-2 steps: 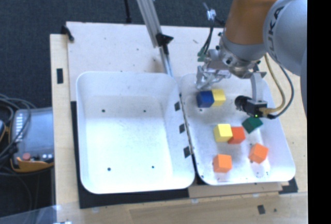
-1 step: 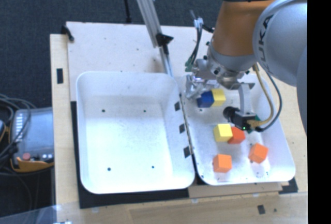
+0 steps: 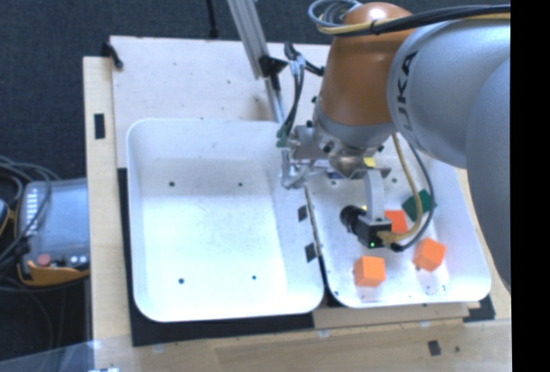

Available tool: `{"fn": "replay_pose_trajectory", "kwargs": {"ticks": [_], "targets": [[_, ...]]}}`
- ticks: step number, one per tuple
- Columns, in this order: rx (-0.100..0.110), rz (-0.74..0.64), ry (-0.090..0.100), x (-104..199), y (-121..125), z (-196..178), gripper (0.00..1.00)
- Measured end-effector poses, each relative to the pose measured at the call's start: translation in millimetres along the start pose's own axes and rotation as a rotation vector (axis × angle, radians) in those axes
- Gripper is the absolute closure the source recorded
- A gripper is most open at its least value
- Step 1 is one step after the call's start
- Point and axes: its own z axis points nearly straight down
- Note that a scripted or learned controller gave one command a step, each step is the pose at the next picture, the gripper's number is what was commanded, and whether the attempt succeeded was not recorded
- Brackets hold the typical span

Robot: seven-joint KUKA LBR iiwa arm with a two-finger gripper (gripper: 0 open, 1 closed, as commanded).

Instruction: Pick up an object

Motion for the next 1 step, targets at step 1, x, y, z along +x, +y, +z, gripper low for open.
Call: {"fn": "replay_pose_trajectory", "kwargs": {"ticks": [1], "targets": [[0.000,0.000,0.000,33.0,-34.1,7.5,1.00]]}}
